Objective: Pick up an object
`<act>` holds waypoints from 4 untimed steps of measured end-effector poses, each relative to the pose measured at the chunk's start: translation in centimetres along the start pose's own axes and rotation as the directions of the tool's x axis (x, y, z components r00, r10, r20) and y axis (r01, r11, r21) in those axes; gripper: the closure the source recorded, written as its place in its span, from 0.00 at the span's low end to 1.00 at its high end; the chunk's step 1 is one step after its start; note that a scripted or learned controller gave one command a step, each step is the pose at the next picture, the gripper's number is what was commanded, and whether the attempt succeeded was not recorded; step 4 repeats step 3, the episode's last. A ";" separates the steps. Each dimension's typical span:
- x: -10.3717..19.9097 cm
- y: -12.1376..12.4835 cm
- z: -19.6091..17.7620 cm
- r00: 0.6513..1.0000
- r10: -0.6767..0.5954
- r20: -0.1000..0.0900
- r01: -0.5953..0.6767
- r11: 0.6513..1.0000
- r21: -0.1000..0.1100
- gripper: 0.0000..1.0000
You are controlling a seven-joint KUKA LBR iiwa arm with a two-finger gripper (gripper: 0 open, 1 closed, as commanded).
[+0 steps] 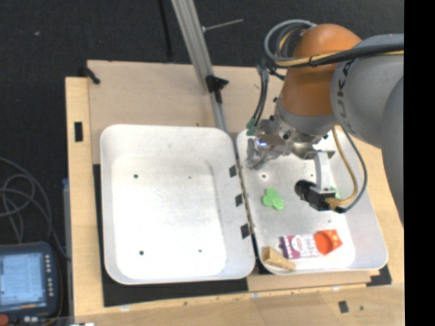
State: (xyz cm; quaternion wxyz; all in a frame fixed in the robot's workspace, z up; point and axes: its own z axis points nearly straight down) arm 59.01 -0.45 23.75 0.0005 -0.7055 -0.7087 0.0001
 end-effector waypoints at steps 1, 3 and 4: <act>5.2 -1.4 0.6 1.000 -0.002 -0.001 0.002 1.000 0.000 1.00; 8.6 -3.3 0.0 1.000 0.005 -0.001 -0.005 1.000 -0.001 0.00; 8.6 -3.3 0.0 1.000 0.005 -0.001 -0.005 1.000 -0.001 0.00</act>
